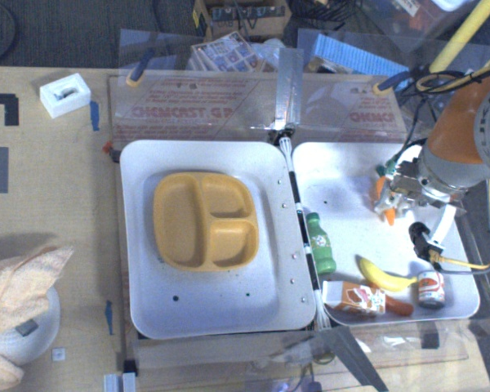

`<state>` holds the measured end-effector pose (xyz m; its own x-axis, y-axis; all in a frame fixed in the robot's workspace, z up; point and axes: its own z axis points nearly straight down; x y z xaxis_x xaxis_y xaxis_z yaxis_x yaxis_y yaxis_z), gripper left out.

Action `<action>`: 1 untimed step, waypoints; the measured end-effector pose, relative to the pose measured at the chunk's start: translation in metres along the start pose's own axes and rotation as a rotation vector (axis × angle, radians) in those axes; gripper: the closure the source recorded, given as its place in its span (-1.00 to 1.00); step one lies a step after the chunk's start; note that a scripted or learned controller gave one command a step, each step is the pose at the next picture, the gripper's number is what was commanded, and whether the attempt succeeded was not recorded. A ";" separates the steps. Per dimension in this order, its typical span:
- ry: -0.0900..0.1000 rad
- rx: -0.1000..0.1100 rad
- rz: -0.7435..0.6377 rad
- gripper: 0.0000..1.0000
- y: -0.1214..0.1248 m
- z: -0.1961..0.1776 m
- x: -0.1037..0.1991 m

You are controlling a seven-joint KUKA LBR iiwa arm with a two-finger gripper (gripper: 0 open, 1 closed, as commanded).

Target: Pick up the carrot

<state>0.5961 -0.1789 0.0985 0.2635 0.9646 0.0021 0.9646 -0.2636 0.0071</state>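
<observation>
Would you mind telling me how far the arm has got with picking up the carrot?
Done: the two-finger gripper has reached the small orange carrot at the back of the right white bin. In hand: it sits over the carrot; a grasp cannot be confirmed. Left: closing on the carrot and lifting it out.

Even overhead light, soft shadows, slightly soft focus.

A pale wooden desk (41, 178) fills the left of the frame. Dark grey floor (73, 19) runs along the top, with cardboard clutter (237, 6) at upper centre.
</observation>
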 end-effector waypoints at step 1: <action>-0.002 0.006 -0.053 1.00 0.005 -0.101 0.055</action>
